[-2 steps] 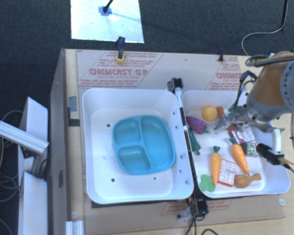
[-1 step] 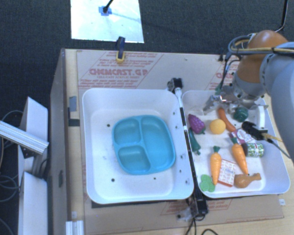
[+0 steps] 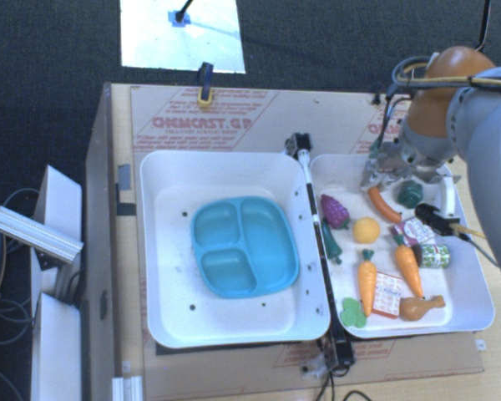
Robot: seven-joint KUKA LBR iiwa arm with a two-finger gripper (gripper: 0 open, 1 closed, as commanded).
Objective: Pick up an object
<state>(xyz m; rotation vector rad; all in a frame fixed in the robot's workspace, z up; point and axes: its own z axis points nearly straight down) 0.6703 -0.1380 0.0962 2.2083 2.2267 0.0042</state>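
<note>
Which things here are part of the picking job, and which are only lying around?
Job:
gripper
right bin
carrots
yellow ball
purple grapes
drumstick

Lying about:
left bin
blue divided plate
yellow clamp

Arm: we see the grey arm (image 3: 484, 111) with its orange band entering at the upper right of the frame.
Pincer: we see the pincer (image 3: 390, 176) low over the right bin's (image 3: 476, 307) upper part, just above an orange carrot (image 3: 383, 205).
Right bin: we count a purple vegetable (image 3: 335, 210), a yellow ball (image 3: 366, 230), two more carrots (image 3: 366, 281), a chicken drumstick (image 3: 421, 307) and a small can (image 3: 435, 256).
Left bin: we see the left bin (image 3: 175, 307) at centre frame holding a blue divided plate (image 3: 244, 246).
Worktop: we see the worktop (image 3: 225, 119) carrying both bins.
</note>
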